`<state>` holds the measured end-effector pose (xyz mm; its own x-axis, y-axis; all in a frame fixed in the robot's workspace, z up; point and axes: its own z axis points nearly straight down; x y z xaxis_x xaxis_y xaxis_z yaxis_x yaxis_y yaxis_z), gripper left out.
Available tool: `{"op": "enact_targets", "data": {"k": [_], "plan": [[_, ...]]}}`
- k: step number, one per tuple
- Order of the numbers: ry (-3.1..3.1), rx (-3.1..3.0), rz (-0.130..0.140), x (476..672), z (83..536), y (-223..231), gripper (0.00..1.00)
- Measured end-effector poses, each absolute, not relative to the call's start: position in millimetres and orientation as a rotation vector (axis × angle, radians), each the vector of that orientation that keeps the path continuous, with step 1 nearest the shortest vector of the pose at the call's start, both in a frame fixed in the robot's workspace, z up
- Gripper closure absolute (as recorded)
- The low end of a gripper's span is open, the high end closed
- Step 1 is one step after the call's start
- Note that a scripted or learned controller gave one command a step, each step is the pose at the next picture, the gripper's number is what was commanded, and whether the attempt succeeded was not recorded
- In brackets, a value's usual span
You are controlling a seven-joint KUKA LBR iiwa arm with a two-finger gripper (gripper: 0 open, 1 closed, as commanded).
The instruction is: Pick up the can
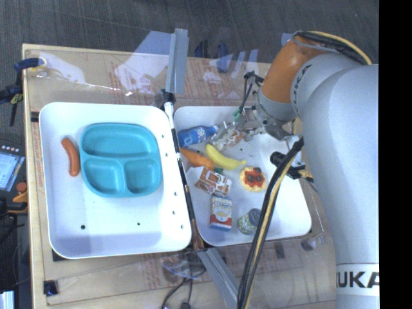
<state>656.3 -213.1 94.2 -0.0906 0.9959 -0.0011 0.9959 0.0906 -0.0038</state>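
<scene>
While I watch the feed from my station, I log the can [246,223] near the front edge of the right bin [293,227]: a small, squat item lying on the bin floor, its greenish patterned side toward the camera, with a dark rounded part beside it. A black and yellow cable [265,224] crosses just in front of it, so part of it is hidden. It lies just beside a small red and white carton [221,212] on its left.

I see the arm [335,140] reaching in from the right, its grey body and orange band [283,73] over the right bin's far corner. The claw [237,129] points down into the back of that bin, at a crumpled silvery wrapper [228,136], well apart from the can. I cannot tell whether it is spread or pressed together; clutter blurs it.

Other contents of the right bin: a blue bottle [196,136], a banana [224,158], a carrot [196,158], a brown snack packet [214,183] and a round yellow and red item [253,179].

The left bin [109,237] holds a turquoise divided tray [121,158] and a sausage [71,156] beside it.

Both bins rest on a desk [84,76] with a pale surface. Dark carpet [77,11] lies beyond.
</scene>
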Motion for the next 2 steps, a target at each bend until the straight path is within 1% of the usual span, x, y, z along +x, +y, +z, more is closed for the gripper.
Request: {"op": "enact_targets", "data": {"k": [1, 2], "plan": [[-2.303, -2.137, 0.001, 619.1, 263.7, -209.7, 0.0], [-2.286, -2.147, 0.005, 656.7, 129.0, -207.6, 0.0]]}}
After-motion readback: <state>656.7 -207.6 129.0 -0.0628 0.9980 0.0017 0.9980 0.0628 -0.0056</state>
